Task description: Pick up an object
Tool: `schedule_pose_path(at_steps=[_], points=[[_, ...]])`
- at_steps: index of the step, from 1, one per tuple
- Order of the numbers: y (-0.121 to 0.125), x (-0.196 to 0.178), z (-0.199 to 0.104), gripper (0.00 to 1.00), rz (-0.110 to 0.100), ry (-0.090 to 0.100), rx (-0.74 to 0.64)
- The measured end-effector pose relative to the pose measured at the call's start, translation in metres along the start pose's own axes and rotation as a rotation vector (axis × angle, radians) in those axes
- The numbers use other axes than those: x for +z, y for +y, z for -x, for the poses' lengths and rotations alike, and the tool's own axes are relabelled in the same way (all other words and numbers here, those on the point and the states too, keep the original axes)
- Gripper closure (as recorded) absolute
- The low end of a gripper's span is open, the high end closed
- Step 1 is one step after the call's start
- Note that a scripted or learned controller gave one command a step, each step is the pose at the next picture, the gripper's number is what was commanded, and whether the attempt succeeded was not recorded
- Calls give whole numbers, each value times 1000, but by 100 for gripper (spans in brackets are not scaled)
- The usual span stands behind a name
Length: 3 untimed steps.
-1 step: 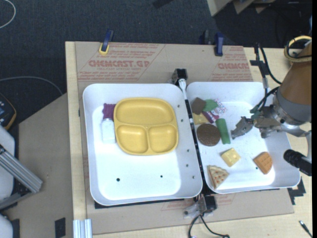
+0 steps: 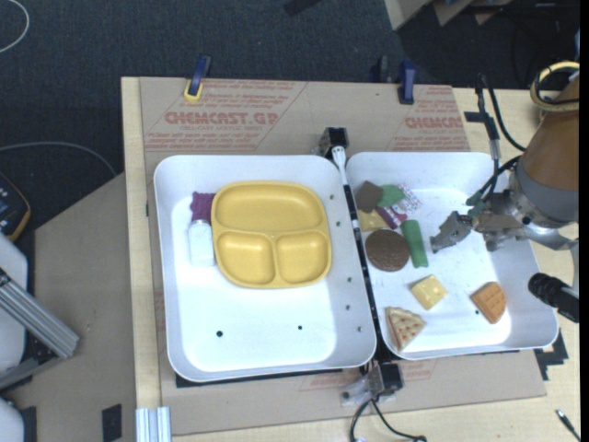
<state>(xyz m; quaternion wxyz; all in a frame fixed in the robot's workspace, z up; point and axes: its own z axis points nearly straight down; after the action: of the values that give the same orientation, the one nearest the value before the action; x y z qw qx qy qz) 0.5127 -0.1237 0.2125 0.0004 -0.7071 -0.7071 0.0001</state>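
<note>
Nearest the camera: a triangular sandwich wedge [image 2: 403, 326], laid flat at the near edge of the right bin [image 2: 460, 159]. Just behind it a pale yellow cube [image 2: 428, 292] is seen, and to the right of that an orange-brown bread piece [image 2: 489, 301], near the bin's right wall.

Further back, a brown disc [image 2: 386, 250] is set by the wall next to the left bin, with a green bar [image 2: 415, 243] lying against its right side. Behind these, a small cluster is packed into the far left part of the bin: a grey-brown lump [image 2: 369, 194], a green piece [image 2: 393, 194] and a purple-and-white wrapper [image 2: 398, 212]. These are too small to be identified further.

The gripper [image 2: 447, 235] is positioned over the right bin, just right of the green bar. Contact with the bar cannot be judged. Whether the gripper is spread or closed cannot be told from this angle. The arm [image 2: 552, 168] is brought in from the right.

In the left bin [image 2: 258, 339], a yellow divided plate [image 2: 271, 233] is placed toward the far side. A white bottle [image 2: 200, 244] and a purple item [image 2: 202, 205] are tucked against its left edge.

Both bins are seated on a cardboard-covered board [image 2: 147, 247].
</note>
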Motion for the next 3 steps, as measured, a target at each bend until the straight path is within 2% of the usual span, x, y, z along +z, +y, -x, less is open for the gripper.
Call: schedule_pose_path(at_steps=[1,2,3], points=[[1,63,-6,0,-8,3,0],[-8,120,0,0,-8,2,1],[-8,129,-1,0,-4,2,1]])
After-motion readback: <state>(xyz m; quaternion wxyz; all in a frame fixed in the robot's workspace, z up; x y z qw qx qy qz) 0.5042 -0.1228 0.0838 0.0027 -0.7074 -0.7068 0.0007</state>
